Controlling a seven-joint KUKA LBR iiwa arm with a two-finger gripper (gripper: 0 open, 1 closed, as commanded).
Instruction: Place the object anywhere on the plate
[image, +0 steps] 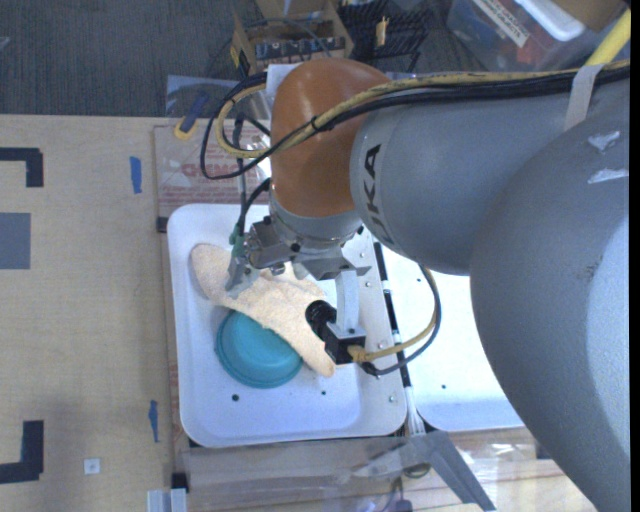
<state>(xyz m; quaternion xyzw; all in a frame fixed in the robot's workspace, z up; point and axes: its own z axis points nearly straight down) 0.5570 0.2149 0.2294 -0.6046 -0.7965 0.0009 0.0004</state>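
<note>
Over the left shallow white bin (200, 410), my gripper (238, 277) hung low with its fingers touching a floppy cream-coloured cloth (272, 305); whether they were closed on it or spread, I could not tell. That cloth lay across the bin floor, its lower edge draped over the top of a round teal plastic plate (255, 355).

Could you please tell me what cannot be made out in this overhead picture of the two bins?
- Right bin: mostly hidden behind the arm in the camera view.
- Blue plate: its upper right part is covered by the cream cloth.
- Gripper: too small and crowded against the cloth to tell whether it grips anything.
</note>
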